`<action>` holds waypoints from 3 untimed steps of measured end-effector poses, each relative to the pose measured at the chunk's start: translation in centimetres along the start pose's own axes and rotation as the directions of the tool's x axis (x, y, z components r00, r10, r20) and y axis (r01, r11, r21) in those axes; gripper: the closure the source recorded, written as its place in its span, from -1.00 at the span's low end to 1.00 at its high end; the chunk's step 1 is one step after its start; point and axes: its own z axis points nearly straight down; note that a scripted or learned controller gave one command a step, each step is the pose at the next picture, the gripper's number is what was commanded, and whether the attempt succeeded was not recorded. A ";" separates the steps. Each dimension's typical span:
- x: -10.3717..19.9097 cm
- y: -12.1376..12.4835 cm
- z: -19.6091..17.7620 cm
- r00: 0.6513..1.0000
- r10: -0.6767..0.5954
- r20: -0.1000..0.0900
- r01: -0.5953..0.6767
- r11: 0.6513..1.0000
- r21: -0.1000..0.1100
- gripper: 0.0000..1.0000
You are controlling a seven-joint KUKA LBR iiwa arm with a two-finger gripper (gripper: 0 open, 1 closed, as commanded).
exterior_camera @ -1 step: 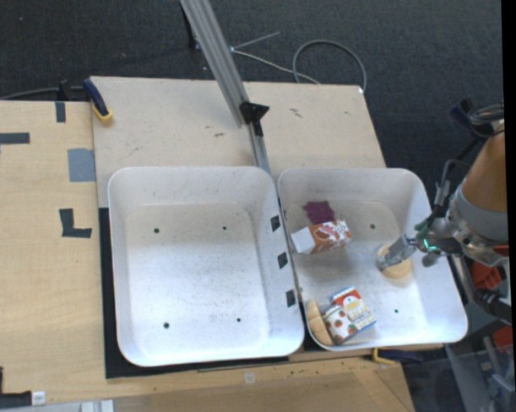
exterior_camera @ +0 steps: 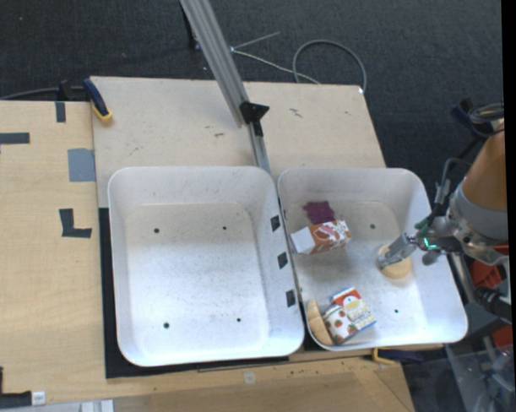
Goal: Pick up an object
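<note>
The two shallow white plastic bins (exterior_camera: 190, 182) look matt and lightly speckled. The pale wooden bench top (exterior_camera: 40, 251) is smooth and dull. The slanted grey metal rail (exterior_camera: 219, 50) shines slightly. The small red-and-white printed carton (exterior_camera: 348, 314) looks glossy.

Two bins, left (exterior_camera: 197, 262) and right (exterior_camera: 371, 188), both white, floors peppered with fine dark specks.

Right bin contents: dark maroon piece (exterior_camera: 319, 211) at 12 o'clock; below it a carton (exterior_camera: 324, 236), orange-red with a white end. Pale tan round thing (exterior_camera: 397, 269) at 3 o'clock. At 6 o'clock a box (exterior_camera: 350, 315), white with red edges and an orange figure printed on it.

Gripper (exterior_camera: 397, 253) grey metal, a small green light just behind it. Arm (exterior_camera: 487, 184) orange over a grey band.

Bench (exterior_camera: 41, 276) pale wood with dark grey tape marks at 9 o'clock. Board (exterior_camera: 229, 117) beige. Floor (exterior_camera: 387, 27) dark charcoal carpet. Clamp (exterior_camera: 97, 100) blue and yellow at 11 o'clock.
</note>
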 end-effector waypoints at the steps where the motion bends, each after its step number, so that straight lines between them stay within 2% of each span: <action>1: -0.2 -0.4 4.4 1.000 0.001 -0.001 -0.001 1.000 0.004 -1.00; 2: -0.1 -0.5 9.8 1.000 0.001 -0.002 -0.001 1.000 0.006 -1.00; 3: -0.1 -0.4 8.5 1.000 0.000 -0.001 0.000 1.000 0.003 1.00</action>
